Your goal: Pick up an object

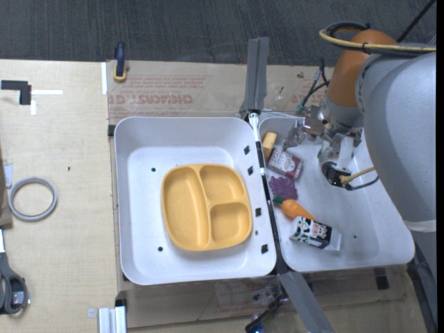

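From the camera view above the surface, I see 2 shallow white bins side by side. The left bin holds a yellow divided plate with 3 compartments, lying flat near the bin's middle. The right bin holds the loose objects, all gathered along its left side. Nearest the back left corner lies a small yellow block. Just in front of it is a red and white packet, then a purple item that looks like a bunch of grapes, then an orange carrot with a green end, and nearest the front a black and white carton lying on its side. The carrot's tip is close to the carton, and I cannot tell if they touch.

My arm comes in from the right, its orange band above the wrist. The end effector is low over the back of the right bin, just right of the packet and the yellow block. I cannot tell how it stands, open or closed, and I see no object in it.

Outside the bins, on the left of the surface, lie a grey tape ring, scissors at the front edge, and a blue-handled clamp at the back.
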You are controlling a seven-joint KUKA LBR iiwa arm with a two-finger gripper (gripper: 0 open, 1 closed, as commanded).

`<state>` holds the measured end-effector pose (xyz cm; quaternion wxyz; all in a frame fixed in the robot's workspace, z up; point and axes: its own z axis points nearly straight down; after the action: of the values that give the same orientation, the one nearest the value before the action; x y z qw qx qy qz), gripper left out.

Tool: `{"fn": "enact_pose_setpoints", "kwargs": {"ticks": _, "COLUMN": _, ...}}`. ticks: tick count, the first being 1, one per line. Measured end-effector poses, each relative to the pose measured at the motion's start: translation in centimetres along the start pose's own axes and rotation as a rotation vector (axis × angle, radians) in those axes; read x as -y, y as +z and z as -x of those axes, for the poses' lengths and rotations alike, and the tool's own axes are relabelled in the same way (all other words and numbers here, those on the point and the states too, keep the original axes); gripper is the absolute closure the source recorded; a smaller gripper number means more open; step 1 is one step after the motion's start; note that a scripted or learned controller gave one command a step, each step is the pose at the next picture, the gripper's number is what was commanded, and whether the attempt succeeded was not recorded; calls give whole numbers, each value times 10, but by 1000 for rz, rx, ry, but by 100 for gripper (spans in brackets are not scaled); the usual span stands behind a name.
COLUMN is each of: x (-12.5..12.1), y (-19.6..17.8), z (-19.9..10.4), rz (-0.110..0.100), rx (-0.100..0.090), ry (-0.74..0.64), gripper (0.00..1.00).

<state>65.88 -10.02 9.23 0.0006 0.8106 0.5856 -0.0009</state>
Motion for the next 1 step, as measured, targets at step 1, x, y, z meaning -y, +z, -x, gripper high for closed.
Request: {"fn": "enact_pose_setpoints", "kwargs": {"ticks": 1, "x": -10, "y": 0, "z": 32, "rz": -1, "rx": 0, "ry": 244, "gripper": 0}}
